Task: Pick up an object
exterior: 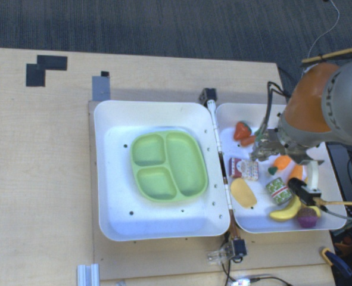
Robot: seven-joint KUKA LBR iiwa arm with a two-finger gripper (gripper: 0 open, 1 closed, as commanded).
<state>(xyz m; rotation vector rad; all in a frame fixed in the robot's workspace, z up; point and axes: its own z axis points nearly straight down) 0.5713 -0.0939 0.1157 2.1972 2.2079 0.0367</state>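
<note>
My gripper [261, 153] hangs low over the middle of the right bin [324, 226], reaching in from the right. Just left of it and further back lies a red toy pepper [243, 131]. An orange carrot [281, 161] lies right beside it on the right. A red and white packet [246, 169] sits just in front of it. Nearer the front lie a yellow lemon-like piece [243, 193], a green can [277, 189], a banana [285, 211] and a purple fruit [308, 218]. I see nothing held in the gripper.
The left bin [113, 219] holds a green divided plate [168, 166] in its middle. A ridge [218, 159] separates the two bins. A second orange piece [296, 172] lies by the arm's wrist. Bare wooden bench [39, 177] spreads to the left.
</note>
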